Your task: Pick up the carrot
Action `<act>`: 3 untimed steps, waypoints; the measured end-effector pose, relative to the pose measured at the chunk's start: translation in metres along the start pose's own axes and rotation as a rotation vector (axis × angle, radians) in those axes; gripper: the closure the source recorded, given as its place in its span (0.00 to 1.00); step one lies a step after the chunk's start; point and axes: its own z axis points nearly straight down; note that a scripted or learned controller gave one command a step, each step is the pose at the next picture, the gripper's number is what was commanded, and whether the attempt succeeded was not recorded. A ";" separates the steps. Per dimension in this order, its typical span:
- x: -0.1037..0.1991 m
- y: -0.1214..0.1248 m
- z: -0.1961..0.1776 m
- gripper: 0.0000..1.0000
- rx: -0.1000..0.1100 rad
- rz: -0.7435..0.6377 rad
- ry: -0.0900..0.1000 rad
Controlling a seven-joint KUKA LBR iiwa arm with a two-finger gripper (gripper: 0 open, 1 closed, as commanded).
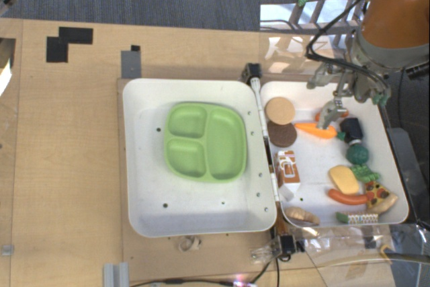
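Note:
The carrot (pixel 313 130), orange with a small green tip, lies flat near the back of the right bin (pixel 312 165), pointing left. My gripper (pixel 329 116) hangs just above the carrot's right end, close to it or touching it. The arm comes down from the upper right. From this angle I cannot make out whether anything is gripped.
A tan disc (pixel 280 109) and a brown disc (pixel 283 135) sit left of the carrot. Broccoli (pixel 357 155), a yellow piece (pixel 344 178), a sausage (pixel 347 197) and a pizza slice (pixel 381 198) lie nearer the front. The left bin (pixel 144 205) holds a green divided plate (pixel 205 142).

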 end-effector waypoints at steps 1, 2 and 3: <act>-0.005 -0.029 0.172 0.00 0.002 -0.109 -0.010; -0.008 -0.027 0.159 1.00 0.003 -0.114 -0.018; 0.011 -0.010 0.113 1.00 0.000 -0.012 -0.005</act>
